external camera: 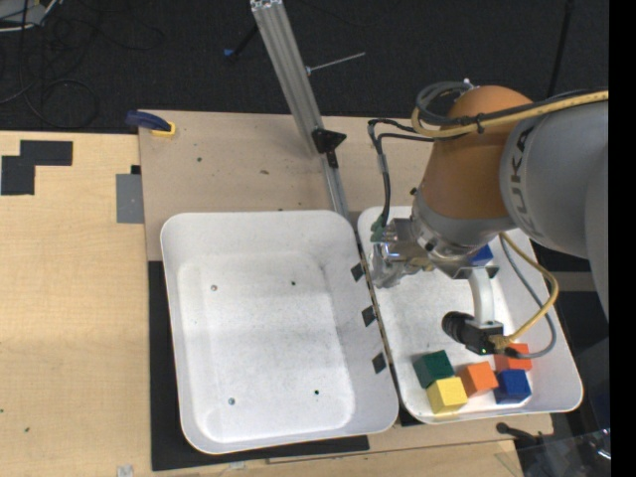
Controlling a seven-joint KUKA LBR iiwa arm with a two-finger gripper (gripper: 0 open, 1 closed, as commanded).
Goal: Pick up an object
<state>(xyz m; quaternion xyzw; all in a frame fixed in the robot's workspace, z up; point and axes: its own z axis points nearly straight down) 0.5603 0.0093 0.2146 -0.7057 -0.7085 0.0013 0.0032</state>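
Observation:
Several small blocks lie in the near corner of the right bin (556, 391): a green block (432, 368), a yellow block (447, 394), an orange block (480, 377), a blue block (513, 387) and a red block (515, 362). My gripper (390, 258) hangs over the far left part of that bin, close to the wall between the two bins, well up and left of the blocks. The big wrist hides most of the bin's far end. A bit of another blue thing (483, 254) peeks out beside the wrist.
The left bin (199, 237) stands beside the right one, with black clips (369, 316) along the shared edge. A slanted aluminium bar (295, 82) rises behind the bins. The wooden bench (70, 296) spreads to the left.

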